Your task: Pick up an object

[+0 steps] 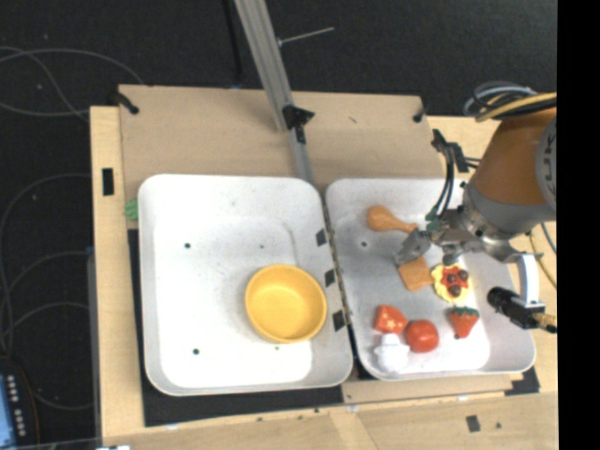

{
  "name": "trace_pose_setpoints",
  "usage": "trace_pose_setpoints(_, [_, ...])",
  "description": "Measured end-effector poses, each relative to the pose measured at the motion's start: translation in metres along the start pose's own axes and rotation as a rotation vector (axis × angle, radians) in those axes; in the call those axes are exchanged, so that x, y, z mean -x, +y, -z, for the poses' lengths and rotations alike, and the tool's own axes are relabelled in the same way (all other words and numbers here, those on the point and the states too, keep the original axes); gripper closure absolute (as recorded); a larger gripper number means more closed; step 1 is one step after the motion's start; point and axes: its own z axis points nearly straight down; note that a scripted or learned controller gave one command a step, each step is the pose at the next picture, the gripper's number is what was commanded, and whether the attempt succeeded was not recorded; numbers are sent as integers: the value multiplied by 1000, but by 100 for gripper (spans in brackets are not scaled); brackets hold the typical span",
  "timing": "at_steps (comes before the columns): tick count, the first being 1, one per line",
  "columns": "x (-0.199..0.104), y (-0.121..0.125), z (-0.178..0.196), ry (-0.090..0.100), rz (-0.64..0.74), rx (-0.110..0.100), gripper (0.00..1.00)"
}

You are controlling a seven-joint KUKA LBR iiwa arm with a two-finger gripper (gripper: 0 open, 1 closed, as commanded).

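Observation:
My gripper (429, 248) hangs over the middle of the right bin (361, 204), open, with nothing between its fingers. Just below it lies a tan block (413, 275). Beside the block rests a yellow piece with red dots (453, 281). An orange drumstick-shaped toy (387, 219) lies up and to the left of the gripper. Along the bin's front sit a red pepper-like toy (389, 320), a red tomato (422, 335), a strawberry (463, 322) and a small white item (388, 352).
The left bin (187, 223) holds a yellow bowl (285, 303) near its front right. A grey metal pole (272, 59) slants down to the bins' shared back edge. The arm's orange band (517, 157) looms over the right bin's right side.

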Motion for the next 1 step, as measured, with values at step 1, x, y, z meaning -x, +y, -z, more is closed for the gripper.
trace_pose_setpoints(1, [10, -2, -56, 0, 0, -1, 0])
